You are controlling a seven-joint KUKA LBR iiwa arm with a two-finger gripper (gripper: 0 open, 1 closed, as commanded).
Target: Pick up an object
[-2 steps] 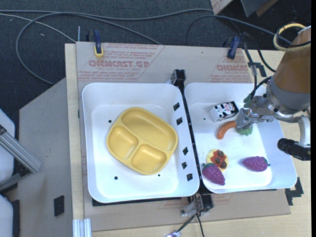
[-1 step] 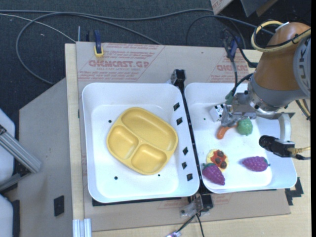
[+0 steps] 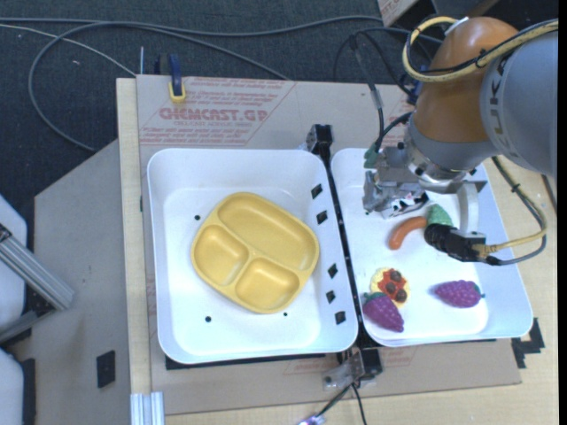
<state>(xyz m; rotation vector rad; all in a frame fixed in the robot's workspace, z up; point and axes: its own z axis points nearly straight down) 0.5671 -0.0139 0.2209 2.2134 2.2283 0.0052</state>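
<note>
The arm is working the approach step: the tool [image 3: 387,195] is hanging low in the right bin [image 3: 509,312], just beside the orange sausage [image 3: 407,231], toward the bin's far end. Whether it is open or closed, I cannot tell. The wrist is pointing steeply down. Next, it needs centring over the sausage and closing.
</note>
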